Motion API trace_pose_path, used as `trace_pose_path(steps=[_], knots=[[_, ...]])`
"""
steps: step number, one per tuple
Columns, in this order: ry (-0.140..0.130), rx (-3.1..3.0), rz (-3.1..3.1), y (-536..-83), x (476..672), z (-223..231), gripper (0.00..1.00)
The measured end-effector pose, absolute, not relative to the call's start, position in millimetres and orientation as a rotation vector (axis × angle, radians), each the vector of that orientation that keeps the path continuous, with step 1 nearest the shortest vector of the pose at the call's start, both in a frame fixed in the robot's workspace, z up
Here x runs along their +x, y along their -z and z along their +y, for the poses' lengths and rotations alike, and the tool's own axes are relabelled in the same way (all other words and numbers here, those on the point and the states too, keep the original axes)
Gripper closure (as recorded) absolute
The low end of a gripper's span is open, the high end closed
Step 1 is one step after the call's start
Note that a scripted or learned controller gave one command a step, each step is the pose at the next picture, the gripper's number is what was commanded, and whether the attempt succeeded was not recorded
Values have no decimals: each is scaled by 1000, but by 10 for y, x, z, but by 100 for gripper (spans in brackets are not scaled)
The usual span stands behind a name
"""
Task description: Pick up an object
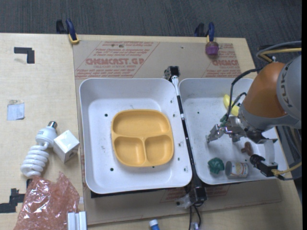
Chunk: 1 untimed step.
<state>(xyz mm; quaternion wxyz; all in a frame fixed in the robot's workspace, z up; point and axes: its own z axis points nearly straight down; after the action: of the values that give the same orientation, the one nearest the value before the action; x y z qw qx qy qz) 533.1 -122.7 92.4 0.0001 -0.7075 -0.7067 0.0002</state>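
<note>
— Two white bins side by side, is that what you have?

— Yes. From my seat I count one left bin (pixel 96 171) and one right bin (pixel 194 104). One yellow divided tray (pixel 142 137) with three compartments lies in the middle of the left bin.

— And the arm?

— One arm (pixel 268 92) comes in from three o'clock, its orange band over the right bin. I see the gripper (pixel 217 131) low over that bin's floor, its fingers reaching toward nine o'clock. They look slightly parted and I see nothing between them, though I can't read the gap with certainty.

— What can it pick?

— In the right bin I count four things. One green crumpled object (pixel 216 165) sits at about six o'clock from the gripper, near but apart. One small jar (pixel 237 169) lies on its side just beside the green one, at its three o'clock. One yellow object (pixel 227 101) is at the gripper's twelve o'clock, partly hidden by the arm. One small brown piece (pixel 248 148) lies under the wrist.

— Anything outside?

— One spiral light bulb (pixel 38 155), one white cube (pixel 66 145) touching it, one pink plastic bag (pixel 45 202) at the bench's seven o'clock, and one purple object (pixel 212 48) at twelve o'clock beyond the bins.
</note>
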Motion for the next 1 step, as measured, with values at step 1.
trace_pose_path(steps=[1], knots=[[1, -2225, -2219, -1023, 5339, -1231, 100]])
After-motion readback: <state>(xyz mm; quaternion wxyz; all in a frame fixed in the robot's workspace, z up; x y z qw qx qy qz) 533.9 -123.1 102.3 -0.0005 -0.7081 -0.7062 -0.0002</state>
